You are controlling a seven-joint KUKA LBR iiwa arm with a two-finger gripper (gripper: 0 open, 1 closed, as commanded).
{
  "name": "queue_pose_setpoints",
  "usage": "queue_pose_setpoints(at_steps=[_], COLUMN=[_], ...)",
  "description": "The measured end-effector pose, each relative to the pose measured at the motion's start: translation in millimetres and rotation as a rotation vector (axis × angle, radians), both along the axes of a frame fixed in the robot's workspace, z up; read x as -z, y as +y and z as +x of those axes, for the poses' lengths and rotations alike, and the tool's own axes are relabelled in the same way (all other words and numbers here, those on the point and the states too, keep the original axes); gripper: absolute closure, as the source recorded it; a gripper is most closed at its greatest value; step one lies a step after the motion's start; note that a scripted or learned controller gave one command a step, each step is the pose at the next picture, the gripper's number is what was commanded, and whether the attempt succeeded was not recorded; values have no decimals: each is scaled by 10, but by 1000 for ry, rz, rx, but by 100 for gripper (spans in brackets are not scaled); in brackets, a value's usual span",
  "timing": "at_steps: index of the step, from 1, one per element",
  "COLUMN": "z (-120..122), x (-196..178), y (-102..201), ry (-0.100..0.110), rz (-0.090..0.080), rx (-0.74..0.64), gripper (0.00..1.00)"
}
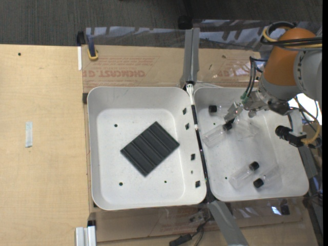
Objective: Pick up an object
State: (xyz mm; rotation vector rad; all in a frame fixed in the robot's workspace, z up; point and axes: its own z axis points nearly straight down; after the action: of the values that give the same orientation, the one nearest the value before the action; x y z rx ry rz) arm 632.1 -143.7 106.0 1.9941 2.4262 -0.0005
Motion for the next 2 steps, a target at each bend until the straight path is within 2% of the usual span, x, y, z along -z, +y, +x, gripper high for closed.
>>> queue_pose_setpoints(at_steps=[1, 2], z=[2, 2], x=[-97, -97], y=[-13, -13], ry=[-2, -2], rz=[-1, -1], rx=[3, 3], gripper=[100, 0])
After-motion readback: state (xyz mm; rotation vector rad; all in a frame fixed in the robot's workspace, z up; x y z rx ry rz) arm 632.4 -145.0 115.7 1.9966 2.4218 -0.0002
